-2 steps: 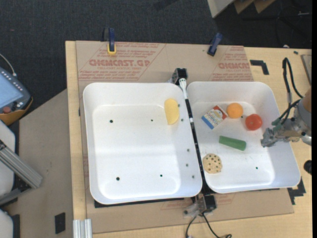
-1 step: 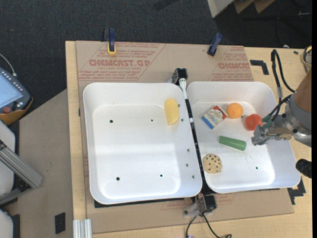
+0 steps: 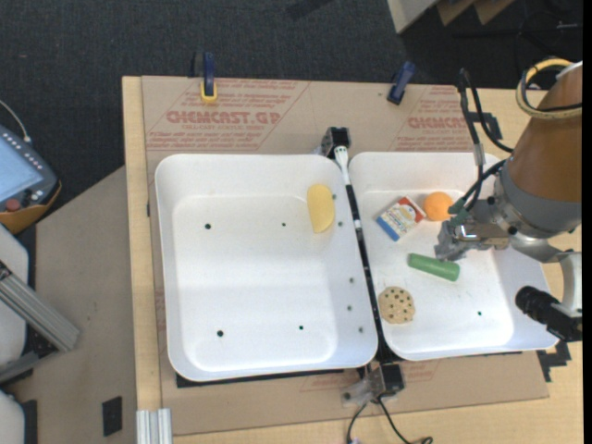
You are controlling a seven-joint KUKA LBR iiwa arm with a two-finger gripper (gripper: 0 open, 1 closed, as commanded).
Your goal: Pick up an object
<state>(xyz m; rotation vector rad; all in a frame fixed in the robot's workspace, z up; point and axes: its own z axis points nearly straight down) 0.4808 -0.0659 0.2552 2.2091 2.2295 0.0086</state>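
Note:
In the right bin [image 3: 435, 336] lie a green cylinder [image 3: 433, 266], a round speckled cookie [image 3: 396, 304], a small red, white and blue packet [image 3: 399, 217] and an orange ball [image 3: 437, 205]. A yellow banana-like piece [image 3: 321, 208] rests in the left bin [image 3: 250, 340] near its right wall. My gripper [image 3: 456, 246] hangs low over the right bin, just above the right end of the green cylinder and below the orange ball. The wrist hides its fingertips.
The arm's orange and grey body [image 3: 546, 169] covers the right bin's far right side. Cables run along the back right. A black clamp [image 3: 336, 141] sits where the bins meet at the back, and blue clamps hold the cardboard base.

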